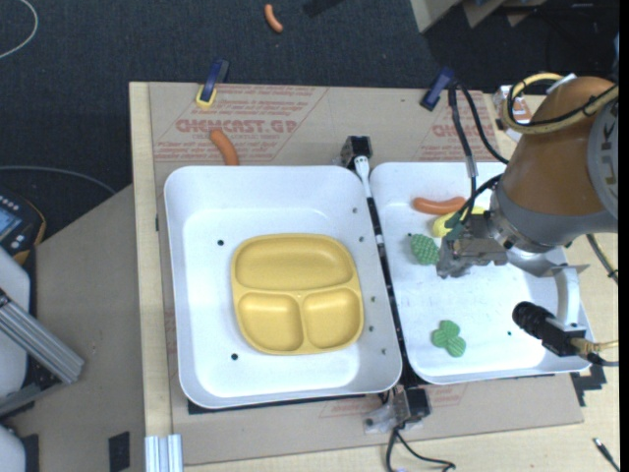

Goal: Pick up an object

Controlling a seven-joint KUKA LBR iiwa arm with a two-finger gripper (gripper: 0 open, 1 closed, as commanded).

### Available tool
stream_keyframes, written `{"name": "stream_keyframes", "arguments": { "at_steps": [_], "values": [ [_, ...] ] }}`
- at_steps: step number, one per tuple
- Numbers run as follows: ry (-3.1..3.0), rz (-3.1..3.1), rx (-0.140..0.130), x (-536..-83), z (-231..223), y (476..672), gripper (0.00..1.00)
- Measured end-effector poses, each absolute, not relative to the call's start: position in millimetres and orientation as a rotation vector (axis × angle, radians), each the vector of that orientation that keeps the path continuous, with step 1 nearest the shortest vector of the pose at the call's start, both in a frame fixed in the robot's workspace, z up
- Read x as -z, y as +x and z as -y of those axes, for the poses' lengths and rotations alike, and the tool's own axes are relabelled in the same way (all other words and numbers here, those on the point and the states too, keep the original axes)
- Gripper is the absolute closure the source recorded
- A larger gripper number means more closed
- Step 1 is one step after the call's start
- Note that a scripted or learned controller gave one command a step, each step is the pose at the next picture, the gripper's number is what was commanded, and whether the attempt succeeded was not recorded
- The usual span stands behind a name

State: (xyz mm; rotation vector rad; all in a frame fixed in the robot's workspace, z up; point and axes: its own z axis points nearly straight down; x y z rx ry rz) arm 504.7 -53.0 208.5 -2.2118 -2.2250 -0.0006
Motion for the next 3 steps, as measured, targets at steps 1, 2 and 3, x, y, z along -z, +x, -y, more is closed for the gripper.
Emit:
{"name": "stream_keyframes", "arguments": {
  "at_steps": [1, 2, 3],
  "values": [
    [-2.217, 2.228, 0.004, -224.1, 6.5, 506.5, 1.00],
    [-2.217, 2.227, 0.001, -214.8, -37.9, 514.9, 1.00],
    [-2.222, 2.224, 0.004, -235.6, -38.1, 516.2, 1.00]
  ]
}}
